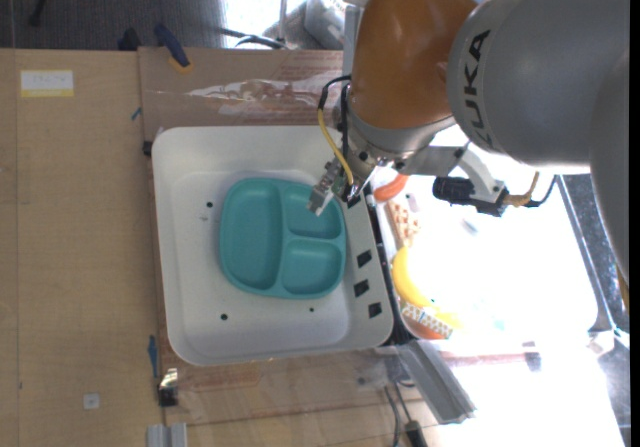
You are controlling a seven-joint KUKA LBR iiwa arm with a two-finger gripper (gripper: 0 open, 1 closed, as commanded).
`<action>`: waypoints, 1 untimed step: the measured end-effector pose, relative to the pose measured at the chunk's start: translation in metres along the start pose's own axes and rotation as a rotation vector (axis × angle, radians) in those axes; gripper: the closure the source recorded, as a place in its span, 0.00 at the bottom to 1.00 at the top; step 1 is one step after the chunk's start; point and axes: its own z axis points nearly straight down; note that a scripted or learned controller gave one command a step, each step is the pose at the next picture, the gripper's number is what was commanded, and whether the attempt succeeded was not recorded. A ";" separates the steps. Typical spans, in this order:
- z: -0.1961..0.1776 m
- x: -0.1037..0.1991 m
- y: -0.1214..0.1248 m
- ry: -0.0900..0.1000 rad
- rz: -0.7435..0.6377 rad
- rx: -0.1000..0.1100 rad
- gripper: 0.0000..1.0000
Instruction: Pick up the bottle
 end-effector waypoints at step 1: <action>-0.001 0.000 0.000 -0.001 0.000 -0.001 0.00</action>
